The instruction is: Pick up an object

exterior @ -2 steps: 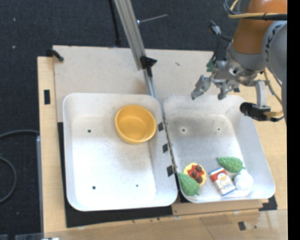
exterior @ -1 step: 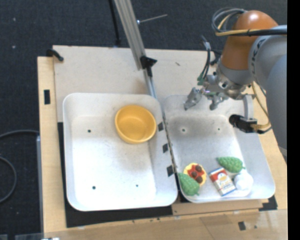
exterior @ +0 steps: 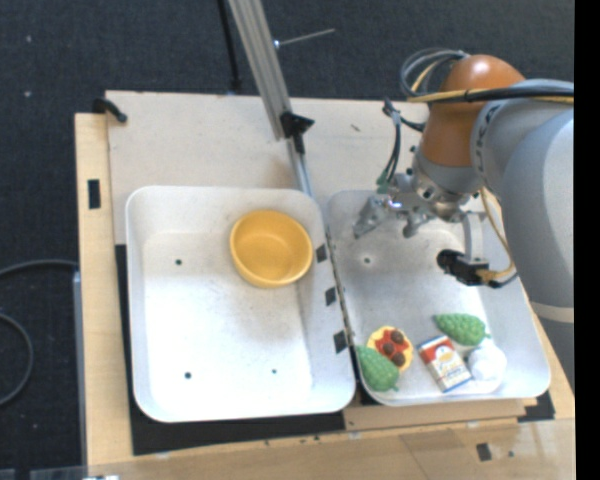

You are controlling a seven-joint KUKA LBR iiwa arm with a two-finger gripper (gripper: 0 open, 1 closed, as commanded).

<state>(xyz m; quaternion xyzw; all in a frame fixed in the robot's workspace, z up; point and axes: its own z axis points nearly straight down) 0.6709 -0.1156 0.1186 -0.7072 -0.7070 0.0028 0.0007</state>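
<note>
The gripper (exterior: 385, 218) hangs over the far end of the right bin (exterior: 410, 278), its fingers (exterior: 365, 223) spread wide with nothing between them. That open stance suits a descent onto something, though the bin floor directly under it is bare.

The things worth picking lie well apart from it, crowded into the near end of that bin: a green piece (exterior: 379, 371) touching a yellow item with red spots (exterior: 391, 345), a red-and-white box (exterior: 445, 362), a white lump (exterior: 486, 364) and another green piece (exterior: 461, 327). Packed so close (some touching), they will likely crowd any grasp.

A yellow bowl (exterior: 271, 247) sits alone in the left bin (exterior: 180, 368), upright and clear on all sides, probably the easier target.
</note>
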